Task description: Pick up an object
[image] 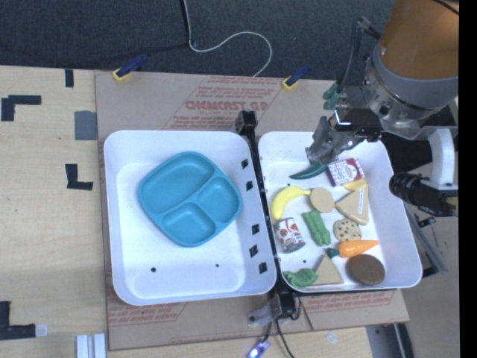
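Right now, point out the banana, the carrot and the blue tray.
banana (286, 198): camera view, middle of its curved yellow body.
carrot (357, 248): camera view, middle of the orange shaft.
blue tray (179, 181): camera view, floor of its largest compartment.

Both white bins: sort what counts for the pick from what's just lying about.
Job:
- two-finger gripper
- dark green pepper-shaped toy under it
- small red-and-white carton
- yellow toy banana
- orange toy carrot

Lying about:
- blue divided plastic tray
- white cable

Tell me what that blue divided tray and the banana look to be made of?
Blue tray: probably moulded plastic, smooth, one even colour, soft sheen, rounded compartment walls. Banana: likely toy plastic, uniformly yellow, slightly glossy, without natural blemishes.
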Controlling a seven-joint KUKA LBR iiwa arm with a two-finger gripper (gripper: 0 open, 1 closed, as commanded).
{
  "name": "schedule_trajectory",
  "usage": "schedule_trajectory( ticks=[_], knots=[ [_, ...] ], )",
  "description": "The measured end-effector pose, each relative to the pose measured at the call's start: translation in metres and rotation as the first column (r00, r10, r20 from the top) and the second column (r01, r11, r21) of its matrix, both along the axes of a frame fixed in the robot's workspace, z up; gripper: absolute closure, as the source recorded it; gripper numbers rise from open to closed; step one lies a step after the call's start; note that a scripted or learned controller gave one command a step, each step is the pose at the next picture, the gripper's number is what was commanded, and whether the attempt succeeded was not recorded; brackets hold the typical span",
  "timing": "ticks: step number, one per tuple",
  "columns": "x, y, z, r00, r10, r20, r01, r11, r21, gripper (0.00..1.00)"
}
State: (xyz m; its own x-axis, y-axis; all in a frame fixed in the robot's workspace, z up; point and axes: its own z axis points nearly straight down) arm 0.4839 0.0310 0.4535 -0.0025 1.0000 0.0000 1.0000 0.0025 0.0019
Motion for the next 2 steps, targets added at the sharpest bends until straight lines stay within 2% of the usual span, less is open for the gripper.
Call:
schedule_trajectory(
  ticks=[1, 2],
  knots=[
    [0.000, 0.000, -0.010, 1.000, -0.001, -0.004, 0.001, 1.000, -0.001, 1.00],
    [0.000, 0.035, -0.027, 1.000, 0.001, -0.005, -0.001, 1.000, 0.000, 1.00]
  ],
)
